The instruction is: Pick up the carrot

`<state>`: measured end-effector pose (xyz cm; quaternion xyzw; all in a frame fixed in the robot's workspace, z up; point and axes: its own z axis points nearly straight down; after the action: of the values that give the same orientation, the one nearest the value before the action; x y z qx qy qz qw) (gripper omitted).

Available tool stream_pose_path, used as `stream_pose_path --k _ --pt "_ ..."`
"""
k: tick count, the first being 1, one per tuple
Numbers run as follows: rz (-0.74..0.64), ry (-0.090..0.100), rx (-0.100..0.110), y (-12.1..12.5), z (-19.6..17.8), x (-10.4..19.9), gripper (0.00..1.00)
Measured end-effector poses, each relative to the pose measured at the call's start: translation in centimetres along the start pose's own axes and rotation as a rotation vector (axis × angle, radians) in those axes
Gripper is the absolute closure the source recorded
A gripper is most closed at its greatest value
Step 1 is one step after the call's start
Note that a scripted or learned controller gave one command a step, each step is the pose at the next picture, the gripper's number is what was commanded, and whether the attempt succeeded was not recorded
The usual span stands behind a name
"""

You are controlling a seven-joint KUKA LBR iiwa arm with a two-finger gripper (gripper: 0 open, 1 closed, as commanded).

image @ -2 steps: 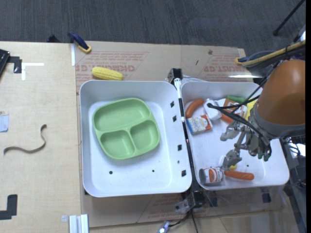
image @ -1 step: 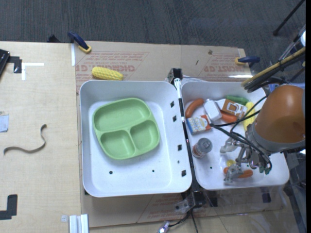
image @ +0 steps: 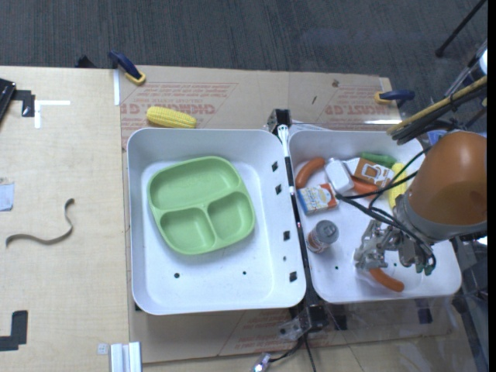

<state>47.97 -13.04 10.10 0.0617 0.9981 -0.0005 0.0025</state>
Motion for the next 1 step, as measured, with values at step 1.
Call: stream_pose_path --k 1 --pt "-0.07 0.001 0.0 -2.04 0.87 -2.11 1.0"
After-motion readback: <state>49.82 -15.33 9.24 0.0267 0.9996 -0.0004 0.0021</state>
